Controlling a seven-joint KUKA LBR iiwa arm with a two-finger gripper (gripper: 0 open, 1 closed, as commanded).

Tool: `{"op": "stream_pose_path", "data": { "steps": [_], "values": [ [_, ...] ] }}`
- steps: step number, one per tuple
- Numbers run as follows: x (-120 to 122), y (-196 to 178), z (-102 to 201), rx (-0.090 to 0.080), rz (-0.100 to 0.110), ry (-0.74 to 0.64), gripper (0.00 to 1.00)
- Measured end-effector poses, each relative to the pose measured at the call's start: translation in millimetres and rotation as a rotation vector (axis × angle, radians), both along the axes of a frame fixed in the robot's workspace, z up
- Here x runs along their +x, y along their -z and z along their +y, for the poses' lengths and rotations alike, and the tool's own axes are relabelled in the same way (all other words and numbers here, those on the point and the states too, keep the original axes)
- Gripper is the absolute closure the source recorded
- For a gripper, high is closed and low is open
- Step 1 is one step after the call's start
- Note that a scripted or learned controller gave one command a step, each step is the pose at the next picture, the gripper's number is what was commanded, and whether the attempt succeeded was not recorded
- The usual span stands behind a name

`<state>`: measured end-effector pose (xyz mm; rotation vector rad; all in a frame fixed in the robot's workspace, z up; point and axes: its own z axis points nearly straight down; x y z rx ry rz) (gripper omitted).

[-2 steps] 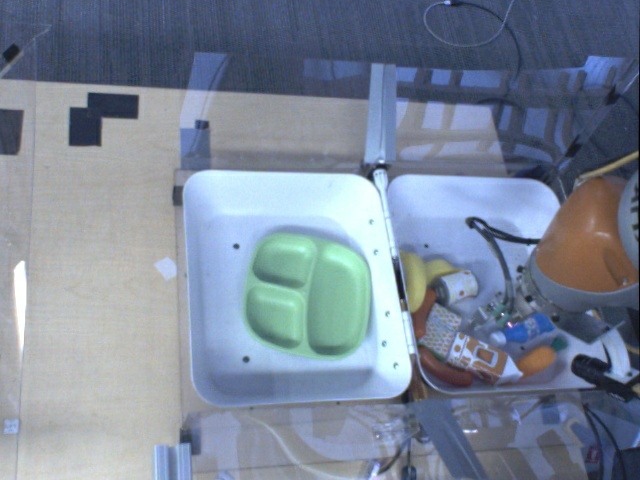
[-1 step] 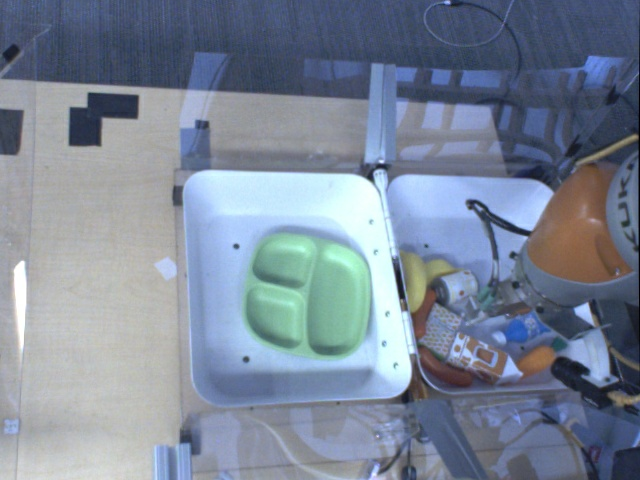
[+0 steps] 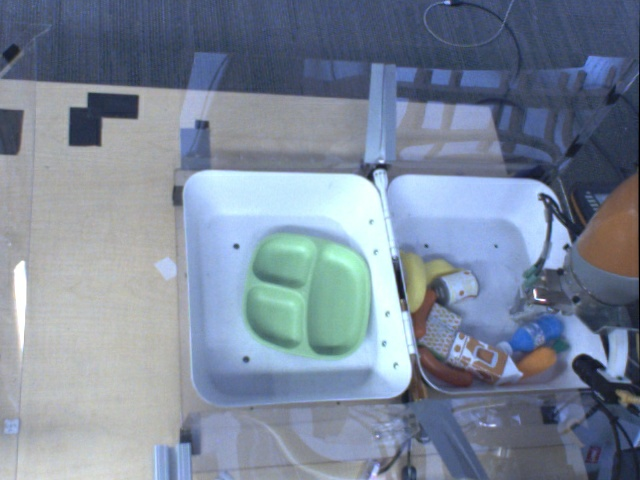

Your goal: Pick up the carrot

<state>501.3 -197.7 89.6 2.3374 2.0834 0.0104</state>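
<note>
On the far left of the bench (image 3: pixel 90 298) we see two black marks (image 3: pixel 100 116) on the pale wood. Next comes the left bin (image 3: pixel 210 268), and in its middle lies a green tray (image 3: pixel 308 293) with three compartments, flat on the floor of the bin.

A metal rail (image 3: pixel 378 118) runs away from us at the far side, above the line where the two bins meet. The right bin (image 3: pixel 480 208) touches the left one along that line.

In the right bin, against its left wall, we see a banana (image 3: pixel 425 270), and just to its right a small can (image 3: pixel 457 286) lying on its side. Nearer to us there is a red-brown thing (image 3: pixel 440 366) along the near left corner, and on it a printed carton (image 3: pixel 478 356) lying flat and tilted.

To the right of the carton lies the carrot (image 3: pixel 537 361), orange, at the near right part of the bin, close to the near wall. A blue thing (image 3: pixel 537 334) touches it on the far side, and something green (image 3: pixel 557 345) shows just beside both.

The gripper (image 3: pixel 537 293) hangs over the right side of the bin, just beyond the blue thing and a little apart from the carrot. We cannot tell how its fingers stand; nothing shows between them. The arm (image 3: pixel 612 253) with its orange band comes in from the right edge. A cable (image 3: pixel 470 23) lies looped on the dark floor far behind.
</note>
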Motion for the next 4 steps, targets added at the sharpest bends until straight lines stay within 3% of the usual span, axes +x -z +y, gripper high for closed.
{"op": "stream_pose_path", "data": {
  "steps": [1, 2, 3, 4],
  "values": [
    [-5.1, -0.8, 4.9, -0.013, -0.004, -0.499, 1.00],
    [-8.0, -1.7, 62.8, -0.017, -0.005, -0.864, 1.00],
    [-1.5, -0.6, -8.8, -0.011, -0.001, -0.716, 1.00],
    [-8.1, -0.4, -7.5, -0.008, -0.005, -0.486, 1.00]
  ]
}}
